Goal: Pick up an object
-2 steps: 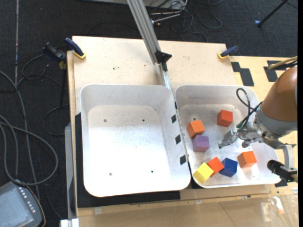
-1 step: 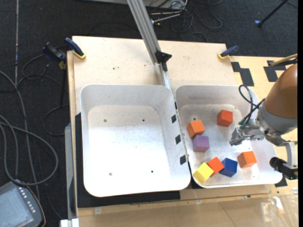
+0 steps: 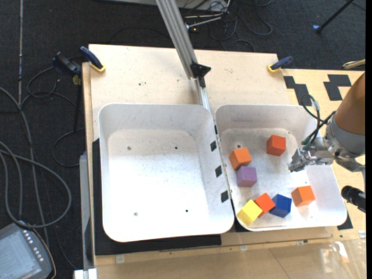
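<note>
The right bin (image 3: 261,116) holds several small blocks. A red-orange block (image 3: 276,145) lies near its back, an orange block (image 3: 240,157) and a purple block (image 3: 246,176) toward its left. Along the front sit a yellow block (image 3: 250,211), a small orange block (image 3: 265,202), a blue block (image 3: 281,205) and another orange block (image 3: 303,195). My gripper (image 3: 298,161) hangs at the bin's right side, right of the red-orange block and above the orange block at the front right. Nothing shows between its tips.
The left bin (image 3: 116,127) sits beside the right one, sharing a middle wall. A slanted metal pole (image 3: 177,28) rises from the back of the bench. Clamps (image 3: 93,60) grip the bench's back corners. Cables lie on the dark floor around.
</note>
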Controlling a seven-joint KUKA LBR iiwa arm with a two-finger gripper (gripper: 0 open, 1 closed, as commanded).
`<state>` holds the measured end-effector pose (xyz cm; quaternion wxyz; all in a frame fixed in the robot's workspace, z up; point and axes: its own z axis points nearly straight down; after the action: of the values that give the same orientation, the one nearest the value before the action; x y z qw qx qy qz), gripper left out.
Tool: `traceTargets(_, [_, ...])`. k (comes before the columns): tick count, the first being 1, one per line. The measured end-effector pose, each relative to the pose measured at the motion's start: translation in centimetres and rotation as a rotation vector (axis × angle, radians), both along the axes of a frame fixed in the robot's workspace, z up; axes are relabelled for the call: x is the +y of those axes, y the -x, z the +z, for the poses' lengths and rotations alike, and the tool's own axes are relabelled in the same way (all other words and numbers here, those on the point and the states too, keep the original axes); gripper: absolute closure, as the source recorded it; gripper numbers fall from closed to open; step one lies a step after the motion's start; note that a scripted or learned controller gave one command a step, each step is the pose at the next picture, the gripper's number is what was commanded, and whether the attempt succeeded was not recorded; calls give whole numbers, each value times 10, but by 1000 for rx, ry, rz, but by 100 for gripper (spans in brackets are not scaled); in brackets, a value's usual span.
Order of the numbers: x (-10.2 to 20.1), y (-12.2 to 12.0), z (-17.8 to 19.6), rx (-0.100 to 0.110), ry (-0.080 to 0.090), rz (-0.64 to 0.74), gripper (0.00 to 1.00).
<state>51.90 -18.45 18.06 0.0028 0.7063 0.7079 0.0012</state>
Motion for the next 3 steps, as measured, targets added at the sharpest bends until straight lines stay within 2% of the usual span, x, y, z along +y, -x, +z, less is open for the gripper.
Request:
traceTargets(2, [-3,-6,96,-2,1,1,100])
traceTargets(3, [45,-30,82,5,-2,6,100])
